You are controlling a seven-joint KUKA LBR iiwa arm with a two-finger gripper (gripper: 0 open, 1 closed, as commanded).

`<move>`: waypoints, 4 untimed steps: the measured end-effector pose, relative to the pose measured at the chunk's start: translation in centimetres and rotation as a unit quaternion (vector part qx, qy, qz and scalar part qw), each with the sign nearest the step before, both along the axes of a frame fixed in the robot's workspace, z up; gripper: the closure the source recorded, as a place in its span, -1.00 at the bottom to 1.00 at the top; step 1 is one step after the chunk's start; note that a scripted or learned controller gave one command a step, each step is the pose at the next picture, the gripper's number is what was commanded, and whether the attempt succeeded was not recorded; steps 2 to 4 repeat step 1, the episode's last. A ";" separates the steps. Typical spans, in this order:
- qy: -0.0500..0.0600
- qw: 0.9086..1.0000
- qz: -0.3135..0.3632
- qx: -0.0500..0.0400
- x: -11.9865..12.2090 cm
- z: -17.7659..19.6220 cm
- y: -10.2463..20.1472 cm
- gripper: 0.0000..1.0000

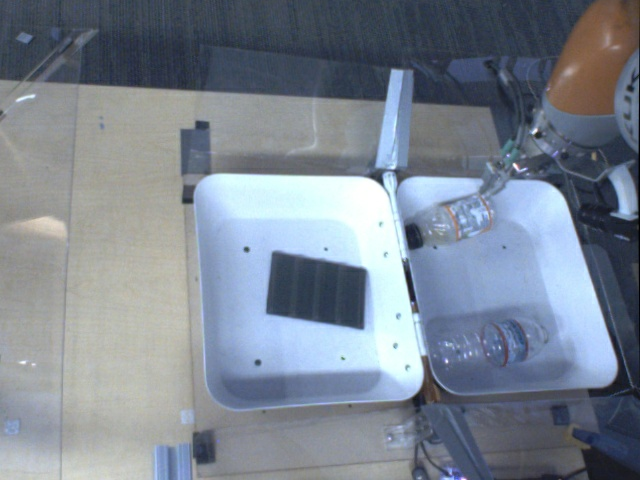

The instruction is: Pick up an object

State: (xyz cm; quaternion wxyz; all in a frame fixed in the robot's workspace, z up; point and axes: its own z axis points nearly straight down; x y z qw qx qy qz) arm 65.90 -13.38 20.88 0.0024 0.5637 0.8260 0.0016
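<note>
A clear plastic bottle with an orange label lies tilted in the upper part of the right bin, its dark cap toward the divider between the bins. My gripper hangs from the orange-banded wrist at the bin's far right corner, its tip right at the bottle's base end. A second clear bottle with a blue label lies along the near side of the same bin. A dark ribbed rectangular pad rests flat in the middle of the left bin.
A metal post stands behind the gap between the bins. Cables and arm hardware crowd the right edge beside the right bin. The wooden bench stretches to the left.
</note>
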 end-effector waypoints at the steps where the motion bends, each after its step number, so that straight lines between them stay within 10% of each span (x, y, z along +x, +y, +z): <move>1: 0.000 1.000 0.000 0.000 0.0 0.0 0.0 -1.00; 4: 0.000 1.000 0.000 0.000 0.0 0.0 0.0 -1.00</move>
